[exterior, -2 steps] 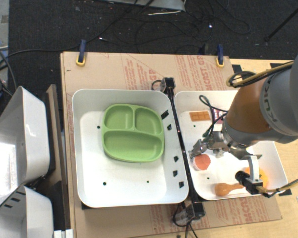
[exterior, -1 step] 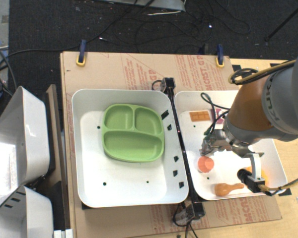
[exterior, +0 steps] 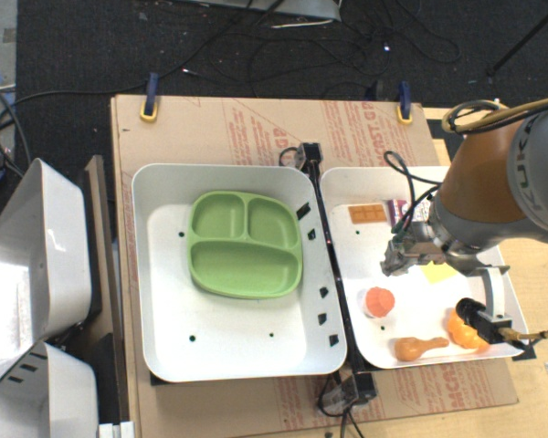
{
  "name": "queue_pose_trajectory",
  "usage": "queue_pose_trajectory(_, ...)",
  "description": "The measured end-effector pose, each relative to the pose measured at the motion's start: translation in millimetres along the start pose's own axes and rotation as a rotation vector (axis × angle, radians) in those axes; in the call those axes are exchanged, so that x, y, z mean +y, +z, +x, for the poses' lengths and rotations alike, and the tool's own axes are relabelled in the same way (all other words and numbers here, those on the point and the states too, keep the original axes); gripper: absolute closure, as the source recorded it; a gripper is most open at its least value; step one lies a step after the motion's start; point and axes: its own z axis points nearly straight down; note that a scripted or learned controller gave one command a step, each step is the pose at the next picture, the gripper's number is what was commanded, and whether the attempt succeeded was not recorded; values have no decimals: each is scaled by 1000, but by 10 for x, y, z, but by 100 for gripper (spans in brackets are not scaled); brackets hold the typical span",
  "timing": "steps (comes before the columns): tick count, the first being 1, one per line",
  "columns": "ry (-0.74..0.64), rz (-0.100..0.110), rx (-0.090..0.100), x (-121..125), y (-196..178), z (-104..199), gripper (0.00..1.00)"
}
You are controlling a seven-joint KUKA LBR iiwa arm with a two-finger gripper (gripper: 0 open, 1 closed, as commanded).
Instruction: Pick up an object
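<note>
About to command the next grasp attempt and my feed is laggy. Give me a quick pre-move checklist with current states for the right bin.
1. Gripper located over the right bin: ok.
2. Object held in the gripper: cannot tell, nothing is seen between its tips.
3. Nearest target, the round red-orange piece, free of neighbours: ok, it lies apart, just below the gripper in the image.
4. Yellow item reachable: not ok, partly covered by the arm.
5. Tan drumstick-shaped toy and orange toy near the front wall: ok, visible, though close to the rim.
6. Green divided plate in the left bin, out of the path: ok.
</note>
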Motion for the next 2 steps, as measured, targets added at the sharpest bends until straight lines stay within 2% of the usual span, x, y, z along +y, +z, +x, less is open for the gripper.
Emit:
queue_pose_trajectory(1,-1,-1,0,61,-435,-1,100)
queue_pose_trajectory(2,-1,0,0,74,-695,0,100)
